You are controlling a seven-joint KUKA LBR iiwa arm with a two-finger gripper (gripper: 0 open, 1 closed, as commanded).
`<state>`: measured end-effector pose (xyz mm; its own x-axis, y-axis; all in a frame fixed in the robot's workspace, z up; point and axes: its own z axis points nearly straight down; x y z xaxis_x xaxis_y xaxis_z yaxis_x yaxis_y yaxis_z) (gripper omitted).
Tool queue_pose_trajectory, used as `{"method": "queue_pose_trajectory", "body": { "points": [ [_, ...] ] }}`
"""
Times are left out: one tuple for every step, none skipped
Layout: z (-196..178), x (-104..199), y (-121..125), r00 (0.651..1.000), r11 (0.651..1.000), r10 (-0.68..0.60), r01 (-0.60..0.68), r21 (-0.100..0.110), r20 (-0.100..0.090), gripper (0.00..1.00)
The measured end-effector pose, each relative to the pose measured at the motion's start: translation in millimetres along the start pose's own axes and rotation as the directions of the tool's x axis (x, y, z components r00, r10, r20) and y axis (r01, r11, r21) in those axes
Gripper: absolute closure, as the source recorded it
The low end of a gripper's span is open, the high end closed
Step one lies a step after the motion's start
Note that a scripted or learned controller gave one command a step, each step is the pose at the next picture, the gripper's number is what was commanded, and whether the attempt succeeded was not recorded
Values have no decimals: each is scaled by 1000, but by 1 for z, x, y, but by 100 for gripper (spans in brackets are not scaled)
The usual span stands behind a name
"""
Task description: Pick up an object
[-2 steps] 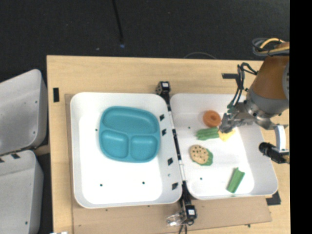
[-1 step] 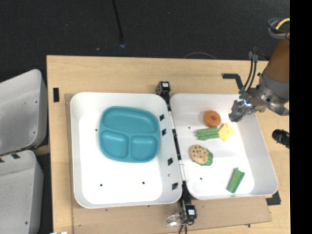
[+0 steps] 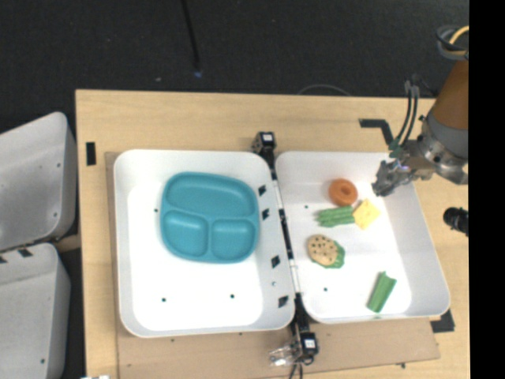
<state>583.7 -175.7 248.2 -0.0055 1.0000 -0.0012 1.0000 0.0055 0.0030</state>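
The right bin [image 3: 418, 235] holds several toy foods. An orange round piece [image 3: 342, 191] lies near its back, with a yellow wedge [image 3: 365, 213] and a green bean-like piece [image 3: 337, 216] just in front of it. A brown cookie on a green leaf [image 3: 324, 250] sits near the bin's middle, and a green stick [image 3: 381, 291] lies toward the front right. My gripper [image 3: 386, 180] hangs over the bin's back right part, right of the orange piece and above the yellow wedge. Nothing shows between its dark tips.
The left bin [image 3: 134, 290] carries a teal divided plate [image 3: 210, 216]. A black clamp row [image 3: 278, 235] runs between the bins. The arm's orange band [image 3: 451, 101] and grey wrist stand over the bench's right edge. White panels [image 3: 31, 212] stand at the left.
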Motion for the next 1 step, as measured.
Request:
{"method": "queue_pose_trajectory", "body": {
  "points": [
    [-3,40,-3,1000,1000,3,-3,2,0,100]
  ]
}}
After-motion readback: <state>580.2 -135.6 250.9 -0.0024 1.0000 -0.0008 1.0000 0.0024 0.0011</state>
